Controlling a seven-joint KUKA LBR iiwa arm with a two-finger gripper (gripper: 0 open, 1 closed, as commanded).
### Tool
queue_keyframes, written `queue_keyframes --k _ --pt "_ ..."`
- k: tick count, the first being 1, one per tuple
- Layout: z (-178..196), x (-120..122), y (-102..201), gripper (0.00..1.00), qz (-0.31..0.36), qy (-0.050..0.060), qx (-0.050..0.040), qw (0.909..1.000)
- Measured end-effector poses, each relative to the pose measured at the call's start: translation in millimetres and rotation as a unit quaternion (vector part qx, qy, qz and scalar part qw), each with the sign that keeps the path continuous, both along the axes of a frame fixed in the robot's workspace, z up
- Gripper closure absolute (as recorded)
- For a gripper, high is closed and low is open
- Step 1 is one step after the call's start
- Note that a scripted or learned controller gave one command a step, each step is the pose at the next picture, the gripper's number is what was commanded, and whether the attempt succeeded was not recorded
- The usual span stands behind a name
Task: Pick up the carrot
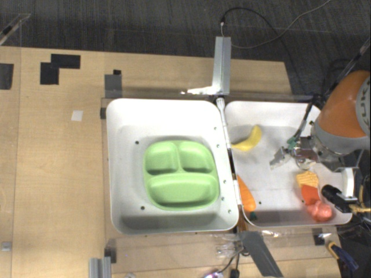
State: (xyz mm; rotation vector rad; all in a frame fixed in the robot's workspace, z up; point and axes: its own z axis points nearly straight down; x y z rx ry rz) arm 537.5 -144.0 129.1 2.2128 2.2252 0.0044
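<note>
The carrot is a short orange piece lying against the left wall of the right bin, near its front left corner. My gripper hangs over the middle of the same bin, up and to the right of the carrot and well apart from it. Its fingers stand spread, with nothing between them. The grey arm with its orange band comes in from the right edge.
A yellow banana lies at the back left of the right bin. A yellow wedge, a red piece and a pink piece sit at its front right. The left bin holds a green divided plate.
</note>
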Motion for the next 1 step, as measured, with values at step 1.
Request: queue_keyframes --k 1 --pt "-3.6 -50.0 52.9 0.0 0.037 0.001 0.0002 0.9993"
